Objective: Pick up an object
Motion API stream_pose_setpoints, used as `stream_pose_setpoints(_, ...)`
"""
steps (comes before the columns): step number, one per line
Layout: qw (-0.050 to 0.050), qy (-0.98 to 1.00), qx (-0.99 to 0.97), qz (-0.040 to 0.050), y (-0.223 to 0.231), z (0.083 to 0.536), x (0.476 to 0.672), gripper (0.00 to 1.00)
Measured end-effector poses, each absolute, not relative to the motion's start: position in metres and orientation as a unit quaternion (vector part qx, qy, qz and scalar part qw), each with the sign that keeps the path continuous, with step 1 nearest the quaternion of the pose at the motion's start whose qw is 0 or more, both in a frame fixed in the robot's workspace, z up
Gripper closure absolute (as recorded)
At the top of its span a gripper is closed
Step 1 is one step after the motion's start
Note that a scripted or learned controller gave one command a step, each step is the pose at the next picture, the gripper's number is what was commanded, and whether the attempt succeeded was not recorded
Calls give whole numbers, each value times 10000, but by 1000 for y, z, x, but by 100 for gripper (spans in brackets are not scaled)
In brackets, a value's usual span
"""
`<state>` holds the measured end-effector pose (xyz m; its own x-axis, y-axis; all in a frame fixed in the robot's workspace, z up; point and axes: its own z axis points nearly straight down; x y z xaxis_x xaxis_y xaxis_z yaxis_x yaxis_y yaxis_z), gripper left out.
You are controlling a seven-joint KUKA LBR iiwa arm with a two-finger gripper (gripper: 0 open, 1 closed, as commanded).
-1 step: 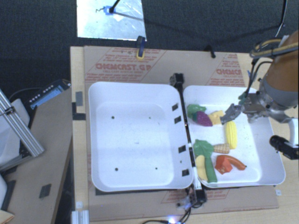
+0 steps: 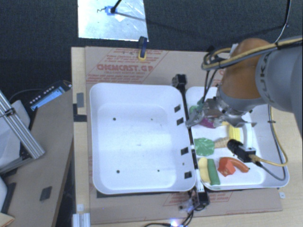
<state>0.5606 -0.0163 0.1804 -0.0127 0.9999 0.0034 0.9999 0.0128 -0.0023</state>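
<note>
My gripper (image 2: 200, 116) hangs low over the far left part of the right bin (image 2: 267, 176), close to the wall between the two bins. A purple object (image 2: 208, 123) lies right under it, and a small green piece (image 2: 194, 110) sits beside it. Nearer the front lie a flat green brush-like object (image 2: 204, 146), a yellow corn cob (image 2: 234, 133), a red object (image 2: 230, 166), a green stick (image 2: 213, 171) and a yellow piece (image 2: 203, 168). The arm hides the far part of this bin.
The left bin (image 2: 102, 141) stands next to the right one, joined by black clips (image 2: 184, 151). A yellow cable (image 2: 277, 164) trails over the right bin's rim. A shiny sheet (image 2: 111, 13) lies beyond the bench.
</note>
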Motion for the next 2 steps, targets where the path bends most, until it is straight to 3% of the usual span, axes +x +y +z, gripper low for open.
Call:
stream_pose_setpoints(1,-9,-7083,-7059,-12,-23,195,561,100)
stream_pose_setpoints(2,-29,-7111,-7030,-44,45,185,657,100)
